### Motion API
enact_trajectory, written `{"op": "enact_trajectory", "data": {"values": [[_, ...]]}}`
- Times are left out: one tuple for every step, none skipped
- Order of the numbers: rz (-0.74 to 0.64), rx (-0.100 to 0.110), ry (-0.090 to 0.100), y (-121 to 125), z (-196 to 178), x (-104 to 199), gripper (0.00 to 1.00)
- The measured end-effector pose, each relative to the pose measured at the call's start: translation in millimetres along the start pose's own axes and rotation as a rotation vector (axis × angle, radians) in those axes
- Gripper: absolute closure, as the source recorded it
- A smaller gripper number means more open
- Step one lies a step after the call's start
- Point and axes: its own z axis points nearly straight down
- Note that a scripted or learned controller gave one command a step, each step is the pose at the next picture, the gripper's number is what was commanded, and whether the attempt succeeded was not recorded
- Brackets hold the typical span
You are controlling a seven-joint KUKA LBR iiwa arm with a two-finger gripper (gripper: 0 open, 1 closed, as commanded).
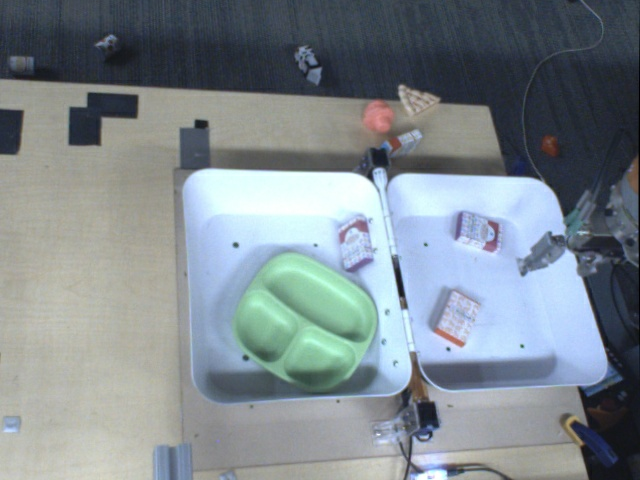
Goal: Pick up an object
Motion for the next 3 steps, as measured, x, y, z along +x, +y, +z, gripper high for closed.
{"op": "enact_trajectory", "data": {"values": [[0.003,0.004,0.001,-16,132,-29,0.00],[0.002,-0.006,-0.002,-19,163,18,0.00],[-0.003,-0.004,0.003,93,164,-34,0.00]]}}
